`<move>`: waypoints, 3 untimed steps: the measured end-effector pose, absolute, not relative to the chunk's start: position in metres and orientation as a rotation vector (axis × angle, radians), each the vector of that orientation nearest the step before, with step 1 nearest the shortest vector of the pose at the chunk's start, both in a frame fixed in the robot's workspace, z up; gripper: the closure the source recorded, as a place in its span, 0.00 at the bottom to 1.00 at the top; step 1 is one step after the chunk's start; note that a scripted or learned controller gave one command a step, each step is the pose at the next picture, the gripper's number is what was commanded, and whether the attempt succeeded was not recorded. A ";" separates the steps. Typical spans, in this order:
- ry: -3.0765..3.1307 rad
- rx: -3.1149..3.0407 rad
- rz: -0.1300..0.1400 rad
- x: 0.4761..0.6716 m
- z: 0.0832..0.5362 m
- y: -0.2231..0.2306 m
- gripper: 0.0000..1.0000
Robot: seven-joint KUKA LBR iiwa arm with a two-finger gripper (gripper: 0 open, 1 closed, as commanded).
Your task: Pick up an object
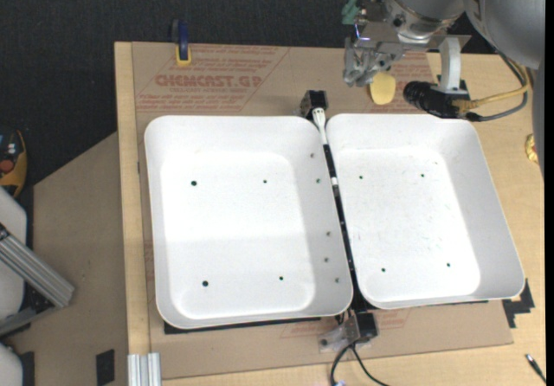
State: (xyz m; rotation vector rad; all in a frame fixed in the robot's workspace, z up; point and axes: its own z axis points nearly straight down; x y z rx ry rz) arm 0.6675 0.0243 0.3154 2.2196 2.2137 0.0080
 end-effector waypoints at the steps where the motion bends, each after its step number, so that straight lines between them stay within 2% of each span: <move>1: 2.237 2.218 -0.006 0.664 0.246 0.116 1.00; 2: 2.213 2.220 0.008 0.665 0.301 0.072 1.00; 3: 2.233 2.220 -0.008 0.662 0.233 0.141 1.00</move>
